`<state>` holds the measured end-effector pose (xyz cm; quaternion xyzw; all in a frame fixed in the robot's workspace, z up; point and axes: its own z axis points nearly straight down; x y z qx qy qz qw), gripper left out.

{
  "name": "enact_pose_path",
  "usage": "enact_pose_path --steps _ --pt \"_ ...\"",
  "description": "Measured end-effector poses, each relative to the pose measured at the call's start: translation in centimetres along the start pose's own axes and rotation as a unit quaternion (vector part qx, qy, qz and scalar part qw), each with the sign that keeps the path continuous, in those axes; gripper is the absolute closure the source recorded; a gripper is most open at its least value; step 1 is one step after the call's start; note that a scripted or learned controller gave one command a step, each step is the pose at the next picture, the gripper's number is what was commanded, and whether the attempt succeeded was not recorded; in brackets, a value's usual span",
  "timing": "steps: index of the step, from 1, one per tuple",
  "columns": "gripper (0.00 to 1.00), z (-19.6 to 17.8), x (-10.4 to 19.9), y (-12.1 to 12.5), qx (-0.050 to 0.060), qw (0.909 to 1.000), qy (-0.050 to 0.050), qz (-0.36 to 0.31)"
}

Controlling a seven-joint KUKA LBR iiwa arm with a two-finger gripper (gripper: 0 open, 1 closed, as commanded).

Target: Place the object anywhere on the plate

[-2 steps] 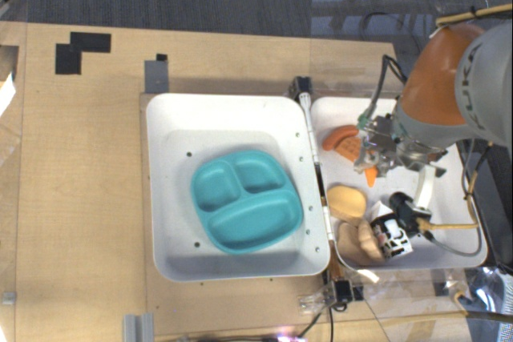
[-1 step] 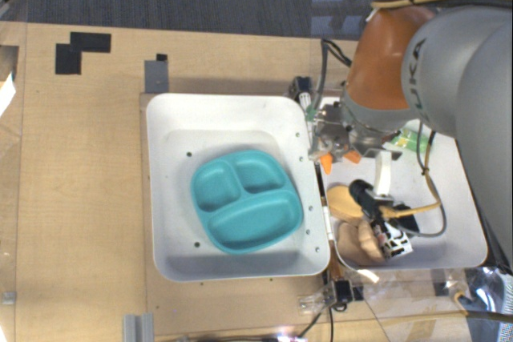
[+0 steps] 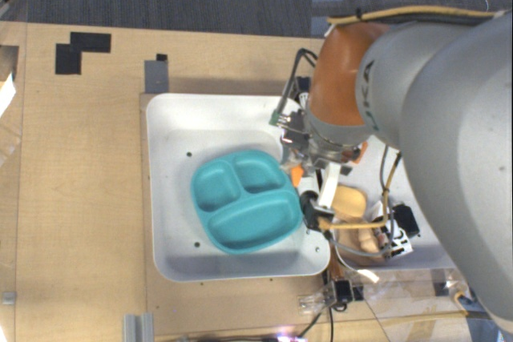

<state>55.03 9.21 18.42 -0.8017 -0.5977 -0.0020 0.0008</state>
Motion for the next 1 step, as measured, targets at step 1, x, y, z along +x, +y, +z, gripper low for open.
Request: enact_pose_path --steps 1 --pt "0.0 -0.05 -0.16 0.09 -0.001 1.0 -0.001 0.001"
